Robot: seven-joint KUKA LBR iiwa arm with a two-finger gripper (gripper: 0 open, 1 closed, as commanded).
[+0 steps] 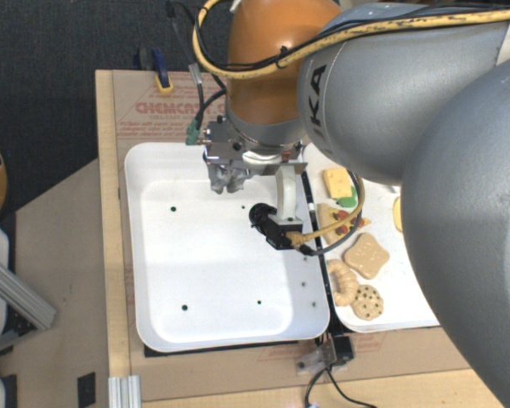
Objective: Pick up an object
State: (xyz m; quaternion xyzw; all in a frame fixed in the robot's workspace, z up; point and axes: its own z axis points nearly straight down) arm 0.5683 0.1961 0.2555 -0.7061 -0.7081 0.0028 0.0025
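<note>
So here's where we're at: the gripper (228, 177) is hanging over the far edge of the left bin (153, 253), roughly mid-way along that edge, with nothing visibly in it. Honestly we can't tell if it's apart or together, the wrist and the big orange band (272, 32) sit right on top of it from this angle. A black fitting on a cable (270, 226) dangles down by the left bin's right edge.

All the pickable stuff we can see is in the right bin (399, 317), bunched along its left edge. At the far end there's a yellow block with a green bit (338, 184), then some small red and yellow pieces (344, 219), then a tan toast-shaped piece (365, 255). Nearest us, a lumpy tan piece (343, 283) touches a chocolate chip cookie (367, 301). The grey arm (425, 100) covers the rest of that bin.

Also a blue clamp (162, 70) on the bench's far edge.
</note>
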